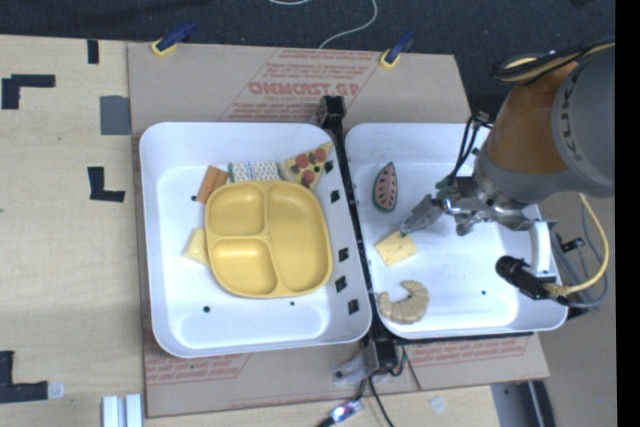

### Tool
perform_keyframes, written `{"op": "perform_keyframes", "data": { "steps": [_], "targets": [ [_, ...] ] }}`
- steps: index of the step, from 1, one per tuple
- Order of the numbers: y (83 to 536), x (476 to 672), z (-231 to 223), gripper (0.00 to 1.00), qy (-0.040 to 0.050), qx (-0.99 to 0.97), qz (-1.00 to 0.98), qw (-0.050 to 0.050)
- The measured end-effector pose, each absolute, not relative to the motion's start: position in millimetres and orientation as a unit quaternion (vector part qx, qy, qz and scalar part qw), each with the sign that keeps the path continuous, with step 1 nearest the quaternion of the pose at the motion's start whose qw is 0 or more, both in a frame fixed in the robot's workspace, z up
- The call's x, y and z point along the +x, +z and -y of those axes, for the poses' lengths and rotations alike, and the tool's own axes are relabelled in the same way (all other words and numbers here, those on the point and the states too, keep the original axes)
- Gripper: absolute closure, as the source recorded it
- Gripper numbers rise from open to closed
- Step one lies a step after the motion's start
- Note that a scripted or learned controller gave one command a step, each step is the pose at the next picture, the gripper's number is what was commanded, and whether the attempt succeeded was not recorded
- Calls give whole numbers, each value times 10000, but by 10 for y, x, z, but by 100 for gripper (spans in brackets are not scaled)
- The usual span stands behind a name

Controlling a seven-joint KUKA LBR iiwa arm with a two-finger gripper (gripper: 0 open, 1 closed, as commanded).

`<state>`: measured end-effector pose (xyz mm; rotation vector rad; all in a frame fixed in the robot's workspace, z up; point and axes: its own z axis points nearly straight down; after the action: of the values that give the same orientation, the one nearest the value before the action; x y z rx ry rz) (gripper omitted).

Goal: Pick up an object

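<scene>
Cheese wedge (395, 249) is the closest thing to the jaws (420, 216), sitting just below and a bit to the camera-left of the fingertips in the right bin (500, 310). Looks like there's a small gap between them, not touching as far as I can see. Can't tell whether the jaws are apart or together from this angle, they just read as one grey pointy shape aimed down-left toward the cheese. Nothing visibly between them.

Other stuff in that same bin: a watermelon slice (386, 186) above and slightly camera-left of the jaws, near the divider, and a croissant (405, 301) well below them by the bin's front wall, past the cheese.

The arm (545, 140) comes in from the camera-right side, orange band sitting over the right bin's far corner, with cables looping off it.

Way off to the camera-left of the jaws is the left bin (165, 215), which has a yellow divided plate (268, 238) in the middle. Tucked around the plate's top edge are a pizza slice (310, 164), an orange-brown piece (211, 183) and something patterned I can't make out. A pale yellow piece (194, 245) pokes out from under the plate's left side.

Both bins sit on a cardboard sheet (300, 85) on the counter.
</scene>
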<state>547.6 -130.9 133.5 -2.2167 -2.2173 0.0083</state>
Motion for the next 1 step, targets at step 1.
{"op": "perform_keyframes", "data": {
  "steps": [1],
  "targets": [
    [833, 5480, 1294, 0, -2, -7067, 7076, 13]
  ]
}}
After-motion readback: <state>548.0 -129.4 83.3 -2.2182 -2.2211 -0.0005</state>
